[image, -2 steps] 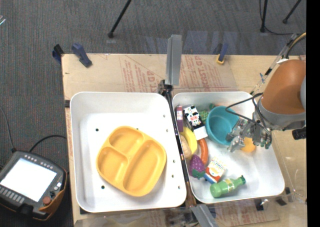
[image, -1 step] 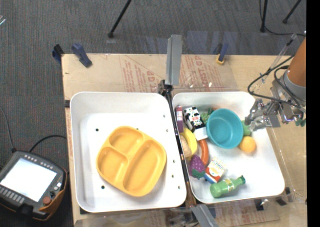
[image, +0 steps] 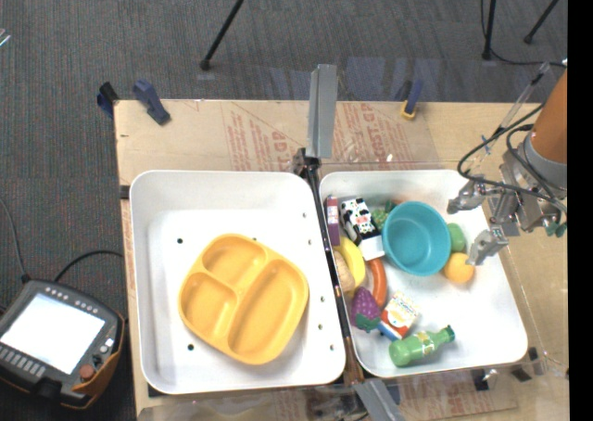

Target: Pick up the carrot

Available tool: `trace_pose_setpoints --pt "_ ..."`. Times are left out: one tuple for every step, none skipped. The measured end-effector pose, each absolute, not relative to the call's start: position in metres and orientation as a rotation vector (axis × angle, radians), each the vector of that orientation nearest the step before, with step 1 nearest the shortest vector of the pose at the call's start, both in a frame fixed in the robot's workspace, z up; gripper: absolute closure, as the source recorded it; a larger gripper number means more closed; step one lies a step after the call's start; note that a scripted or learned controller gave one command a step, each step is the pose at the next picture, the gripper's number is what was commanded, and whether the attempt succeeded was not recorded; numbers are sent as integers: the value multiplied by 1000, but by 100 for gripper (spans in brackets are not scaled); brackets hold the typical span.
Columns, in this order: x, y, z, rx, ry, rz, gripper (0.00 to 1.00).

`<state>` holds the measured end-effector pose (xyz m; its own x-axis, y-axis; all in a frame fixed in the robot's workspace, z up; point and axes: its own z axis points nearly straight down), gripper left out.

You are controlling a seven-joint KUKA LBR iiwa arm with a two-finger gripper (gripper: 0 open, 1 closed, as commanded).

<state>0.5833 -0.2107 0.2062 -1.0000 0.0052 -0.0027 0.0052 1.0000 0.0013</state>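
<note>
Flanking white bins (image: 148,224), grey carpet (image: 56,132).

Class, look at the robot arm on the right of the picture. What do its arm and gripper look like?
The arm shows an orange band above a grey wrist. Thin dark cables loop beside it. The gripper is grey metal with two slim, pale fingers.

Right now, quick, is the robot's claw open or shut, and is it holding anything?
Gripper: open, holding nothing, its fingers spread at the right edge of the right-hand shallow white bin, above the yellow-orange round fruit.
</note>
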Motion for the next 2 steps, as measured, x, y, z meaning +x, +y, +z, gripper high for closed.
trace_pose_setpoints --pt "577 -209 86 -9 3144 6 0" --pt "580 -206 99 -17 3139 10 100"
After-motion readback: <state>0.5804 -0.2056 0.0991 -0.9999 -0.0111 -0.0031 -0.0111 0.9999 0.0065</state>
